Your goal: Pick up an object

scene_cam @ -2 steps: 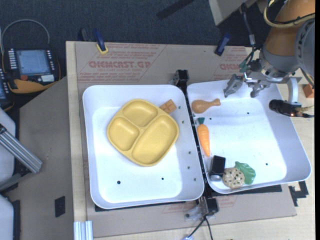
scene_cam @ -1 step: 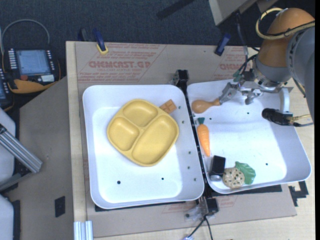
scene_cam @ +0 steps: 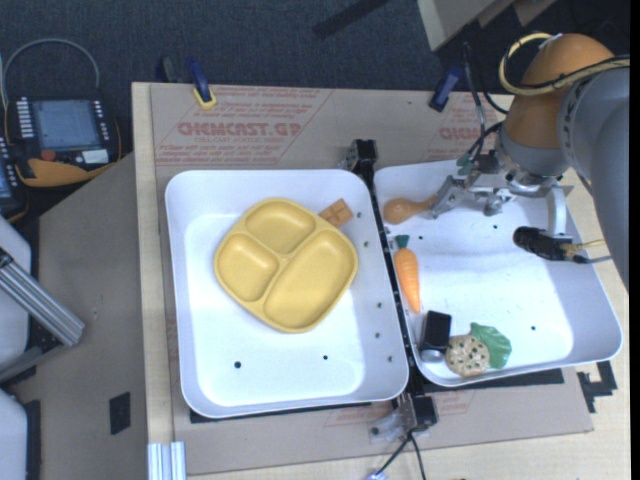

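Several candidates lie in the right bin [scene_cam: 590,308], and none of them is in my grip yet. My gripper [scene_cam: 452,194] sits low at the bin's far left corner, its tip just beside a tan pear-shaped piece [scene_cam: 402,209] that rests against the bin's back wall; from this slanted view I cannot tell whether the tool is released or clenched, nor whether it touches the piece. An orange carrot [scene_cam: 406,278] lies along the left wall nearer to me, and a black block [scene_cam: 436,329], a cookie [scene_cam: 464,355] and a green leafy piece [scene_cam: 492,342] cluster at the front edge. I judge the pear-shaped piece to be the target. To do this well, I want the tool centred over the rounded body, not the thin neck, and coming down clear of the wall and the divider [scene_cam: 385,268] between bins. The left bin [scene_cam: 200,298] holds a yellow sectioned plate [scene_cam: 287,264]; I leave that alone.
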Robot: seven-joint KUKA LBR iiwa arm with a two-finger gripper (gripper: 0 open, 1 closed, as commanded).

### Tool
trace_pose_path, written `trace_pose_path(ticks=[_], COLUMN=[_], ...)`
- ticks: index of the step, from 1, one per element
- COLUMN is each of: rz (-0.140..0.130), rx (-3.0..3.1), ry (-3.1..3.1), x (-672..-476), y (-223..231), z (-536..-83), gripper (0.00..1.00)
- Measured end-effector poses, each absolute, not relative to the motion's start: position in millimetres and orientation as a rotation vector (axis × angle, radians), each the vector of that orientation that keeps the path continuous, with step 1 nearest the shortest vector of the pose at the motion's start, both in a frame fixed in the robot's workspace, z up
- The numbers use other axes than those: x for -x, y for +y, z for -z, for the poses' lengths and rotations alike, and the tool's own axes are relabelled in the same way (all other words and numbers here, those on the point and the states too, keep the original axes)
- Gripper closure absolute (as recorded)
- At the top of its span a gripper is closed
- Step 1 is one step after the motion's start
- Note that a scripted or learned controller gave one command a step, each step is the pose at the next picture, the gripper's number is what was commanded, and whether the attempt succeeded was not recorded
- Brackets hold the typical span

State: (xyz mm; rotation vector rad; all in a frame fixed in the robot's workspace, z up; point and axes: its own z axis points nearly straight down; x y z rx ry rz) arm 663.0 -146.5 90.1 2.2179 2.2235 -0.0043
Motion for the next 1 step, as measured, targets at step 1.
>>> trace_pose_path(ticks=[1], rz=[0.002], rx=[-2.213], ry=[2.221], x=[-664.2], y=[-146.7], z=[-102.7], gripper=[1.0])
